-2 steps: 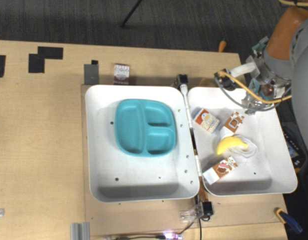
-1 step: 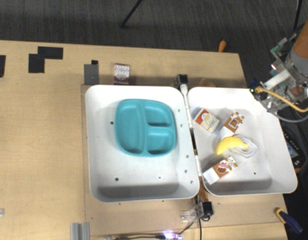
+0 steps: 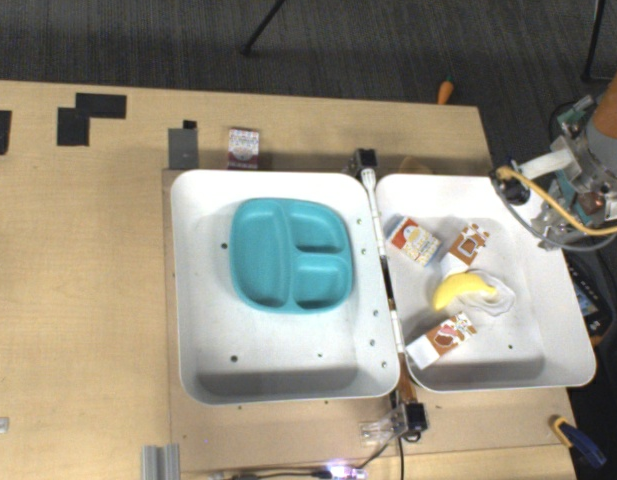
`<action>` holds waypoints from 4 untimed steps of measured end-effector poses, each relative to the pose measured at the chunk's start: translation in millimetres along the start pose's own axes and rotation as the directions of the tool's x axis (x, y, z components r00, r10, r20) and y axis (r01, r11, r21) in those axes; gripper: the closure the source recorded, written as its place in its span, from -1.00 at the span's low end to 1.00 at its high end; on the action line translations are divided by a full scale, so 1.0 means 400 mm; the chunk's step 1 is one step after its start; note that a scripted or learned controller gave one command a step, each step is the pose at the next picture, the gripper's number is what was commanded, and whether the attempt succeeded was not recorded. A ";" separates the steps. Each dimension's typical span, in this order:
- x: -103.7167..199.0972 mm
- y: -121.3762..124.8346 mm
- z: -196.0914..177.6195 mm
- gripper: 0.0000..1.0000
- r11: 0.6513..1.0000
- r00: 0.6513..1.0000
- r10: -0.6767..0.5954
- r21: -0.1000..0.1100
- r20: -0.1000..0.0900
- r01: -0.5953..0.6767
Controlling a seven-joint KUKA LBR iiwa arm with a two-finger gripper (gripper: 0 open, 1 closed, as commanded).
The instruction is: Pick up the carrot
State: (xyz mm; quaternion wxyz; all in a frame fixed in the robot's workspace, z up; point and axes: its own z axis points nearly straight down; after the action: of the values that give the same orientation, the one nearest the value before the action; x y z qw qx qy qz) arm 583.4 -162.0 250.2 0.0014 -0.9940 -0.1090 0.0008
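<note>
My arm's wrist, grey with an orange band and wrapped by a yellow cable, hangs over the far right rim of the right bin. The gripper sits at its lower end, above the bin's right edge, well to the right of the items. Inside that bin lie a yellow banana, a clear wrapper beside it, and three small printed cartons. A small orange object rests at the bench's back edge, outside the bins; I cannot tell what it is.
The left bin holds a teal divided plate. A divider rail runs between the bins. A small printed box and a grey block stand behind the left bin. Bare wooden bench spreads to the left.
</note>
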 end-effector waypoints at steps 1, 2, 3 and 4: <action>-0.130 -0.083 0.124 1.00 1.000 1.000 0.010 0.002 0.003 -0.010; -0.193 0.039 -0.290 1.00 1.000 1.000 0.011 -0.011 -0.017 -0.011; -0.232 -0.039 0.061 1.00 1.000 1.000 0.003 0.003 0.006 -0.003; -0.256 0.059 -0.201 1.00 0.998 0.998 -0.060 -0.009 -0.009 0.059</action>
State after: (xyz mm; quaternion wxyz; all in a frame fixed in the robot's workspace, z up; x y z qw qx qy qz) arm 488.8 -207.3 330.5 -0.0022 -0.9903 -0.1385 -0.0045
